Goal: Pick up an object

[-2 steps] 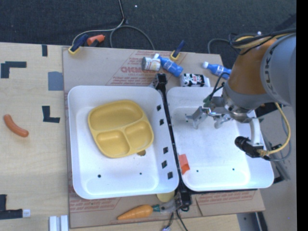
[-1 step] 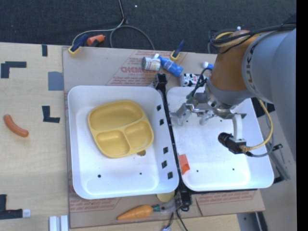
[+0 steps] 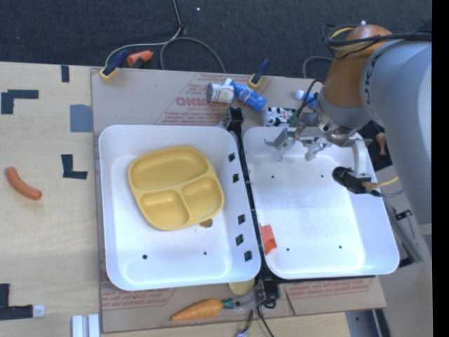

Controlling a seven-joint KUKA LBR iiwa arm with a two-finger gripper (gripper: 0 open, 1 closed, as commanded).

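A yellow divided plate [image 3: 175, 187] lies in the left white bin [image 3: 123, 258], with a small brown item [image 3: 205, 223] peeking out from under its lower right edge. My gripper [image 3: 295, 146] hangs over the far left part of the right white bin [image 3: 365, 258], well right of the plate. Its two grey fingers [image 3: 278, 144] are spread apart and nothing sits between them. The grey arm with its orange band [image 3: 351, 76] comes in from the upper right.
A small orange-red tag [image 3: 267, 239] sits at the divider between the bins. A toy carrot [image 3: 196, 309] lies on the cardboard in front of the bins, a white-and-blue bottle [image 3: 235, 93] behind them, and a sausage [image 3: 23, 183] on the wood at far left.
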